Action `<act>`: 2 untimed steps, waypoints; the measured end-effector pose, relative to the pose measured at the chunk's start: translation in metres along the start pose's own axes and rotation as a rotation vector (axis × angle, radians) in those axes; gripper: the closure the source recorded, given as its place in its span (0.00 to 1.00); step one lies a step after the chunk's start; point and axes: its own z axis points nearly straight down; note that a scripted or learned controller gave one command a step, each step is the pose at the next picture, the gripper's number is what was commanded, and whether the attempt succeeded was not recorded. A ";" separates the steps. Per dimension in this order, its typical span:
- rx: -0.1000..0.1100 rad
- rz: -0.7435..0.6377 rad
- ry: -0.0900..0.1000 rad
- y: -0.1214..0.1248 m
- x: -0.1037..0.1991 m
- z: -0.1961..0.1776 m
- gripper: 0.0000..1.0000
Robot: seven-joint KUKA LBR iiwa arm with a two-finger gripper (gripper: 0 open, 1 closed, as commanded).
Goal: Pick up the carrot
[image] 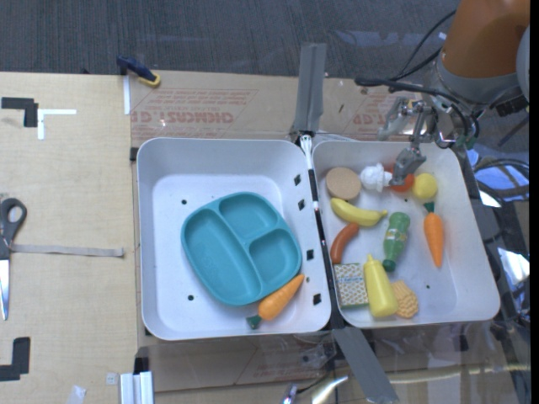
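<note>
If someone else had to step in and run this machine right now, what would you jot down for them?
Gripper: low over the far end of the right bin, by the white garlic toy and lemon; whether its fingers are open or shut is unclear.
Carrots: one in the right bin, nearer the camera than the lemon; another in the left bin, leaning on the teal divided plate.
Done: no carrot lifted; both lie in the bins.
Left: move over a carrot, grip it, lift.
</note>
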 end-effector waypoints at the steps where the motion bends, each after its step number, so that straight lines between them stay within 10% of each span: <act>1: 0.000 -0.106 0.000 -0.051 0.012 0.080 0.00; 2: 0.000 -0.109 -0.002 -0.116 0.069 0.143 0.00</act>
